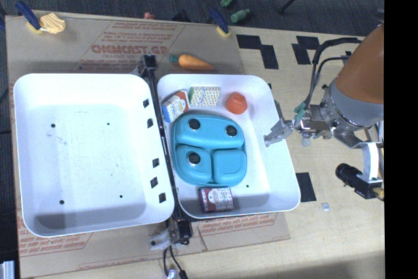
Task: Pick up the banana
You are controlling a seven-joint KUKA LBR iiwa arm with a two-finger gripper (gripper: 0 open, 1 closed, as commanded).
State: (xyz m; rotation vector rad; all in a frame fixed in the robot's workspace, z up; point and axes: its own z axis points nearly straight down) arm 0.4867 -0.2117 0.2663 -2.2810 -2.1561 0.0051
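I see the end effector [279,131] at the right bin's [277,170] right rim, its grip state indiscernible.

You have two white bins to the gripper's left: the near one [279,170] just beside it, the far one [26,140] beyond, touching it along a black hinge strip. In the near bin a blue sectioned plate [209,148] fills the middle. Past it, further from the tool, sits a small milk carton [174,105]; a patterned box [204,96] and an orange-red ball [236,102] lie toward the upper wall. A dark can [216,198] lies at the lower wall. A toy carrot [191,62] rests on the cardboard above the bins.
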